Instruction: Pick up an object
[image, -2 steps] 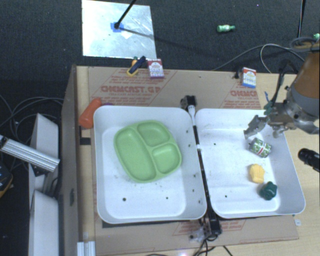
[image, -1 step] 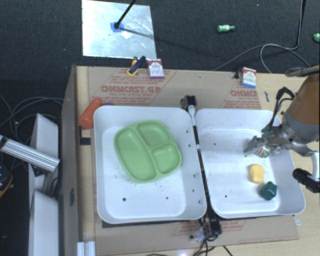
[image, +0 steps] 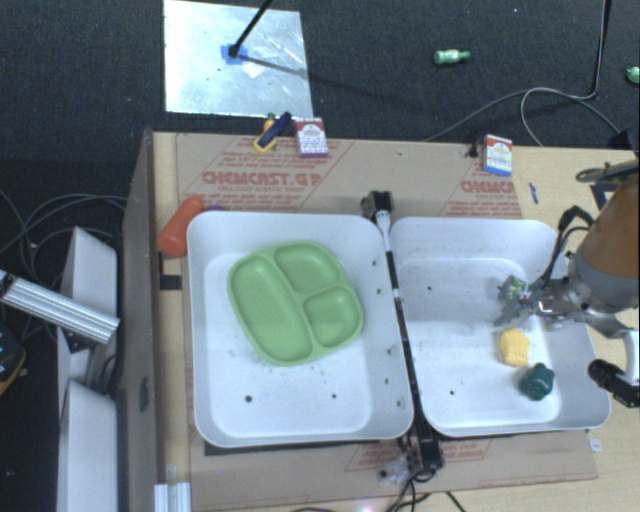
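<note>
The left bin (image: 215, 400) holds a green divided plate (image: 294, 300), well apart from the arm. In the right bin (image: 450, 400), the gripper (image: 520, 297) hangs low near the right wall; whether it is open or closed cannot be told. A yellow object (image: 514, 347) lies just below it in the view, nearest for a grasp. A dark green object (image: 537, 381) sits just beside the yellow one, toward the bin's front right corner, and could crowd the approach.
</note>
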